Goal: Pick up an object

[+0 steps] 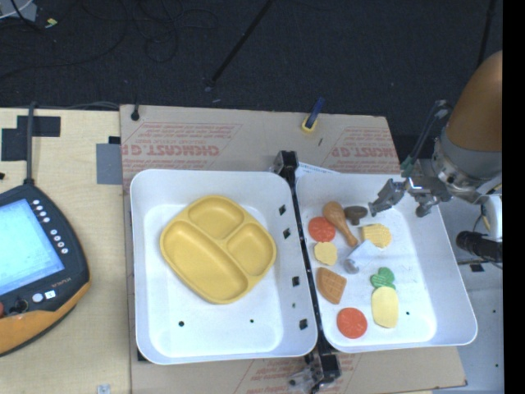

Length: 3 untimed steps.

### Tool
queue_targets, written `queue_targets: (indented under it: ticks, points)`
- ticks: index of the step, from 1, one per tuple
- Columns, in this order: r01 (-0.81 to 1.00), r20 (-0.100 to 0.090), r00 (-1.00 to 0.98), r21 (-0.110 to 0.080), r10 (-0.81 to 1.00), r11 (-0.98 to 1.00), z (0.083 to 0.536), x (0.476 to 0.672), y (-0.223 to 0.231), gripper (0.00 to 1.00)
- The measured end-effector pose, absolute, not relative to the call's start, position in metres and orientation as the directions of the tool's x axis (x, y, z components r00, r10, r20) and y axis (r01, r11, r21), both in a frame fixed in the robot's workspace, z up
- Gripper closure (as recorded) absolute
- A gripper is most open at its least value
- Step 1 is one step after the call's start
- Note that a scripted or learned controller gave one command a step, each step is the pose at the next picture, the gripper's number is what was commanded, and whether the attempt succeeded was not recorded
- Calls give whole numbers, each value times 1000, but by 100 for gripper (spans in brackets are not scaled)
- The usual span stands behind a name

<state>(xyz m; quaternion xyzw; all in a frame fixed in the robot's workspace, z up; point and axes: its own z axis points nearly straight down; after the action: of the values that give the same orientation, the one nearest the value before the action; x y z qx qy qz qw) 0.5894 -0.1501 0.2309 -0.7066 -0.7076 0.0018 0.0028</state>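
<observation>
The right bin [447, 302] holds several toy foods: a brown drumstick [338, 221], a red slice [321, 230], a small dark brown piece [356, 214], a yellow wedge [377, 235], a pale yellow piece [326, 254], a grey piece [352, 262], a tan waffle-like piece [331, 285], a red disc [352, 322] and a yellow fruit with a green top [384, 300]. My gripper [404, 201] hangs over the back right of this bin, open, with nothing between its fingers. It is just right of the dark brown piece and above the yellow wedge.
The left bin [156, 318] carries a yellow divided plate [217, 247]. A black divider [297, 245] runs between the bins. A teach pendant [33, 257] lies at the far left of the bench. The arm's orange band [484, 97] rises at the right.
</observation>
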Motion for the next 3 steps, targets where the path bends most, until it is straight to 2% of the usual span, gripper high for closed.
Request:
queue_targets:
  ticks: [1, 2, 3]
  points:
    - [1000, 3, -2, -12, 1000, 2, 237, 590, -151, 100]
    - [1000, 2, -5, -10, 1000, 5, 124, 644, -151, 100]
    - [1000, 2, -3, -1, 1000, 3, 213, 606, -117, 100]
